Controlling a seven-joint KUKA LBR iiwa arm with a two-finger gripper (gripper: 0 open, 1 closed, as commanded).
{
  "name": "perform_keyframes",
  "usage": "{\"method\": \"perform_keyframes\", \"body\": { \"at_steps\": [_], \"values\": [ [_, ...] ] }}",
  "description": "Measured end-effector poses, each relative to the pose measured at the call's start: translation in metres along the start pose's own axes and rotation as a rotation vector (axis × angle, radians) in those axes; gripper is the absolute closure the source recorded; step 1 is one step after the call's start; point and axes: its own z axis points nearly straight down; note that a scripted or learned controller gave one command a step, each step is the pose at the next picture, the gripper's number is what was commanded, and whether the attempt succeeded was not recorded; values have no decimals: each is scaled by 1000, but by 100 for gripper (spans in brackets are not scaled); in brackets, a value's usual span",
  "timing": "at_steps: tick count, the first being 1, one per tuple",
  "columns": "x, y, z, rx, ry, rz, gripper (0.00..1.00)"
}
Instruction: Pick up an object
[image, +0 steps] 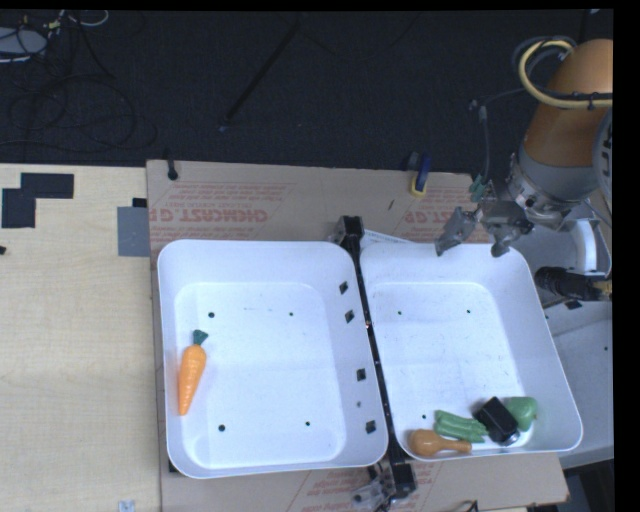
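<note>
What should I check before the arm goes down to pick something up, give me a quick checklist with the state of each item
1. Gripper above the bins, not touching anything: ok, it hangs over the far rim of the right bin.
2. Jaws spread wide enough to take an object: ok, they stand apart with nothing between them.
3. Clear target available: ok, the carrot lies alone in the left bin.
4. Right bin objects separable: not ok, the black object, green pieces and tan piece crowd the near corner.
5. Gripper lined up over a target: not ok.
</note>
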Motion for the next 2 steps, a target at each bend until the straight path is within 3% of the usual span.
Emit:
{"method": "perform_keyframes", "body": {
  "at_steps": [1,2],
  "values": [
    [45,5,-120,-14,-1,-5,0],
    [123,4,-162,-6,1,-7,0]
  ]
}}
